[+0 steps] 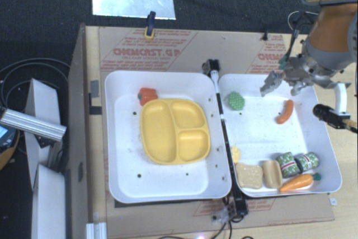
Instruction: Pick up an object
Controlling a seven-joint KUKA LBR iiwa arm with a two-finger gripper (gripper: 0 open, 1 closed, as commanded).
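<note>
While the bench (168,45) carries two white bins, the right bin (263,137) holds the candidates: a sausage (285,111) at two o'clock, a green ball (236,101) at ten. Nothing is lifted yet. The gripper (272,85) hovers near twelve o'clock with nothing visible between its jaws; whether they stand apart, I cannot tell.
</note>
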